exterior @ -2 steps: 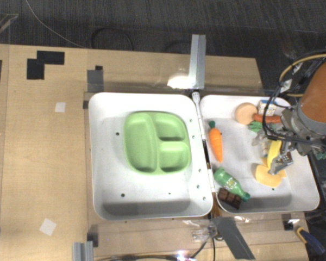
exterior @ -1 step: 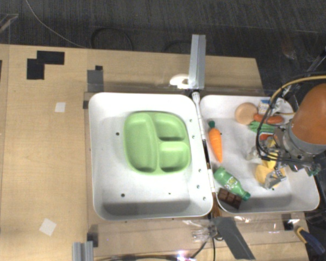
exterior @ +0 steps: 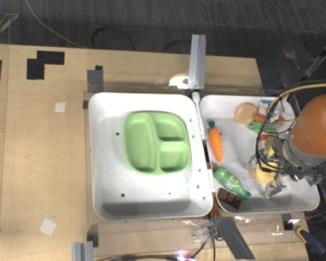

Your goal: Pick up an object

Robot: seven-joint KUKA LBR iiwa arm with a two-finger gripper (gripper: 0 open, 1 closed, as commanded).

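On the tabletop (exterior: 38, 162) two bins sit side by side, their inner walls touching. The left bin (exterior: 106, 197) holds a divided plate (exterior: 155, 142), lying near its middle. In the right bin (exterior: 301, 203) a carrot (exterior: 215, 144) lies along the left wall, a bottle (exterior: 231, 182) just before it, and a chocolate bar (exterior: 229, 198) in the near left corner, touching the bottle. A round bun (exterior: 245, 113) rests toward the far wall. The arm (exterior: 314, 129) reaches over the bin's right side.
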